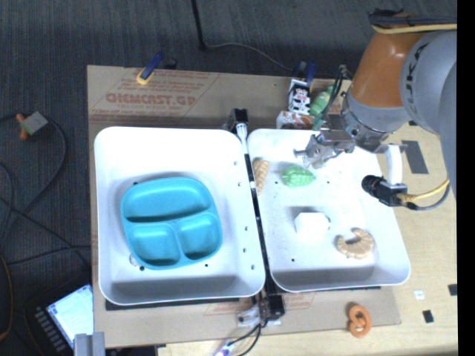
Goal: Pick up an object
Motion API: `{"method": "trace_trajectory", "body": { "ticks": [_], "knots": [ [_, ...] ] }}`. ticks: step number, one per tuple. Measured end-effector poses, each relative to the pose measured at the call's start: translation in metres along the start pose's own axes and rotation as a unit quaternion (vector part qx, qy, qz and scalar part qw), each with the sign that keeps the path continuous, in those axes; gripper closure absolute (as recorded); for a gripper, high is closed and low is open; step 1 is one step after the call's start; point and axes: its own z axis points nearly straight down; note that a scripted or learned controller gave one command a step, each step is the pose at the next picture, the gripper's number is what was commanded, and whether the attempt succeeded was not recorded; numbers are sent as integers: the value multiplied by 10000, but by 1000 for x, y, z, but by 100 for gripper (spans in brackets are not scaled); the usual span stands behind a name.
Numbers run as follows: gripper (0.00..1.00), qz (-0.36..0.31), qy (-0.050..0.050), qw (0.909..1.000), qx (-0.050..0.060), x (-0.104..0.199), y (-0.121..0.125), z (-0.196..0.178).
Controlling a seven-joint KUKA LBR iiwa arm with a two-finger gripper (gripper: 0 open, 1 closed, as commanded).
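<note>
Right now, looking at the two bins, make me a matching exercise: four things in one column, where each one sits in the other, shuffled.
Things:
1. blue tray
2. green item
3. white block
4. croissant

Places:
A. right bin, near corner on the arm's side
B. left bin
C. right bin, just under the gripper
D. right bin, middle

Pairs: 1-B, 2-C, 3-D, 4-A

A robotics lab: a grey and orange robot arm [404, 65] over two white bins [111, 221] on a cardboard-topped bench [148, 95], cables [197, 21] trailing across grey carpet [74, 21]
</note>
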Motion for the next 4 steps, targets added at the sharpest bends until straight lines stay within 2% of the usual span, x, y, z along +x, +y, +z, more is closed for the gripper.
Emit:
{"method": "trace_trajectory", "body": {
  "ticks": [1, 2, 3, 4],
  "knots": [
    [0, 0, 1, 10000, 13, 0, -1, 1],
    [0, 8, -3, 10000, -23, -19, -7, 133],
    [100, 11, -17, 10000, -31, -20, -7, 123],
    [100, -11, 64, 9995, 316, -37, 56, 136]
  ]
}}
